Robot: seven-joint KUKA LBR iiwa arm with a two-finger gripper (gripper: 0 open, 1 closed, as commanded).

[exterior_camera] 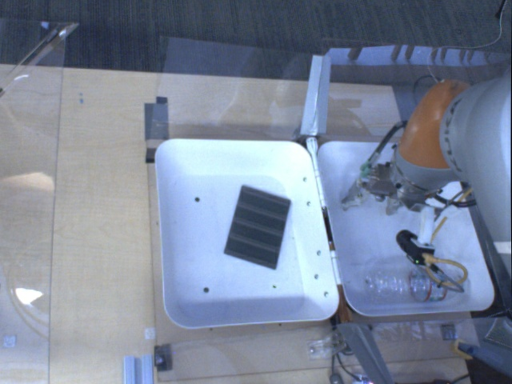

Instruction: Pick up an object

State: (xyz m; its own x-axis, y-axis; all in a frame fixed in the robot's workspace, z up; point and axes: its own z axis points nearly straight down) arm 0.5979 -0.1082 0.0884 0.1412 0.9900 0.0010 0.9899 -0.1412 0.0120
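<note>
Camera view: fingers (350,199) of the two-finger gripper (368,204) look parted with nothing between them, though they are small and partly lost in glare; they hang over the back half of the right shallow white bin (352,254). Step in hand reads as approach, no grasp yet. The nearest candidate is the clear plastic bottle (396,285), on its side by that bin's front wall and apart from the fingertips, so the next move calls for a shift forward and a descent astride its barrel. The dark grey ribbed rectangular block (258,226) lies flat and askew in the left shallow white bin (188,246), well apart.
</note>
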